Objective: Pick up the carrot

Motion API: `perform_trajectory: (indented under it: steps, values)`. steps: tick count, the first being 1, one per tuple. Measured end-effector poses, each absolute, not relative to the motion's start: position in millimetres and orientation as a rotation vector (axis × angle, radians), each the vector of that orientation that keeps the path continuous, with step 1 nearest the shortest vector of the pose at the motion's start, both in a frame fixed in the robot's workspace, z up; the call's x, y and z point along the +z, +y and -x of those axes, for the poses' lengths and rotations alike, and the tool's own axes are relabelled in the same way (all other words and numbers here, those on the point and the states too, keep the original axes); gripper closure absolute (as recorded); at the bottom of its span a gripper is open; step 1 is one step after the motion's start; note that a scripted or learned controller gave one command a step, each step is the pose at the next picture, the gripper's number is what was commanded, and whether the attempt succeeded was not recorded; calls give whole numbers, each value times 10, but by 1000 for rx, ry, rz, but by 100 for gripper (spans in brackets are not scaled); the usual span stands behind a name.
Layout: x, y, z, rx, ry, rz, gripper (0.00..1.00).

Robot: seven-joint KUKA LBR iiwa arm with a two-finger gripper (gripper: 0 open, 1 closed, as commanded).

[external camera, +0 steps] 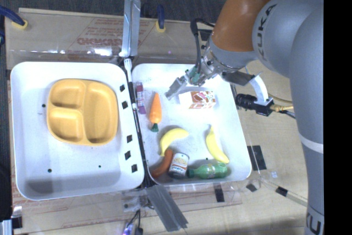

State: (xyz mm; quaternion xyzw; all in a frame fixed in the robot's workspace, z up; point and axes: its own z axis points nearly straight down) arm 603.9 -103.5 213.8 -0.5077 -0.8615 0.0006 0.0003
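The carrot (pixel 155 109) is orange with a small green tip at its near end. It lies lengthwise in the right bin (pixel 234 118), close to that bin's left wall. My gripper (pixel 185 83) hangs over the far middle of the right bin, up and to the right of the carrot and apart from it. Its fingers (pixel 175 88) stand open with nothing between them. The grey arm with its orange band reaches in from the upper right.
A red-and-white carton (pixel 202 98) lies just right of the gripper. Two bananas (pixel 172 137) (pixel 215 146), a green bottle (pixel 208 171), a small jar (pixel 179 164) and a reddish sausage (pixel 163 163) crowd the near part. The left bin (pixel 27 162) holds a yellow divided plate (pixel 82 111).
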Motion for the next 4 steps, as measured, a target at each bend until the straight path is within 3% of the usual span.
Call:
perform_trajectory:
  steps: [1, 2, 3, 4]
  values:
    - [1893, -680, -6043, 3, -2787, 1441, 0]
    - [884, -960, -5969, 2, -2849, 1317, 0]
    - [952, -954, -5974, 5, -2851, 1307, 100]
    - [1896, -638, -6503, 3, -2773, 1474, 100]
